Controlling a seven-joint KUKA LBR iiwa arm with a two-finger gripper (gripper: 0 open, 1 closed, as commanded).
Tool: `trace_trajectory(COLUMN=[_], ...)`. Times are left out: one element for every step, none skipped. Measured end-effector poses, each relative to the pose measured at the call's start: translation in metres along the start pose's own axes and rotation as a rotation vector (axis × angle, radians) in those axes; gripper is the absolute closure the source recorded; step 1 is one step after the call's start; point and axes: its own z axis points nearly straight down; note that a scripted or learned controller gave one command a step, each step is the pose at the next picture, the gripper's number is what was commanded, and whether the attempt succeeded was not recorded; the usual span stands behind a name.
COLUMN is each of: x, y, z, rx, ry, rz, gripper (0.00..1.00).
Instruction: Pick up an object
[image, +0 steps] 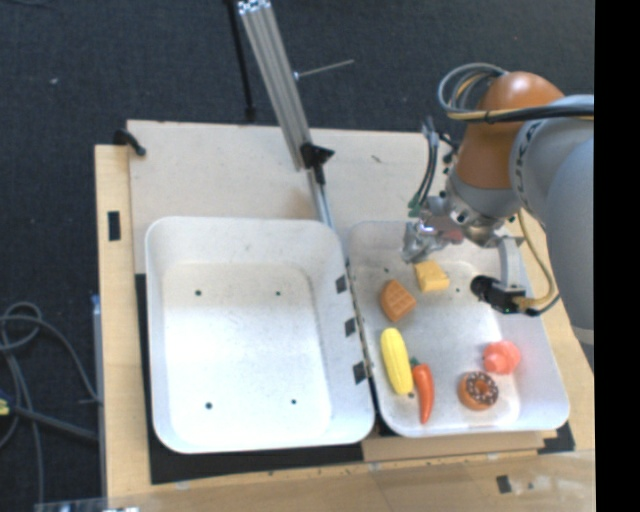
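Dark carpet all round, and on it a pale wooden bench (220, 170) carrying two shallow white bins side by side. Left bin (240, 335) has only its bare floor to offer; right bin (530, 400) is where the action is. Down at its far end comes the gripper (420, 245), hanging just above and beside a yellow cheese-like block (432, 277). Whether it is wide or narrow, I cannot tell from this angle, and nothing shows as held. Close by sits an orange waffle piece (397, 300), then a corn cob (396, 361) lying against a carrot (423, 391), a chocolate doughnut (479, 390) and a red tomato-like piece (501, 357) towards the near corner. My read: the pick is barely started. Approach looks made, but closing, gripping and lifting all remain.
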Motion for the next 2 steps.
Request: trace_trajectory(x=[-0.002,0.058], y=[0.002,-0.001], z=[-0.05,-0.059], rx=[-0.001,0.005], ry=[0.0,0.004], rz=[-0.003,-0.009], gripper=[1.0,1.0])
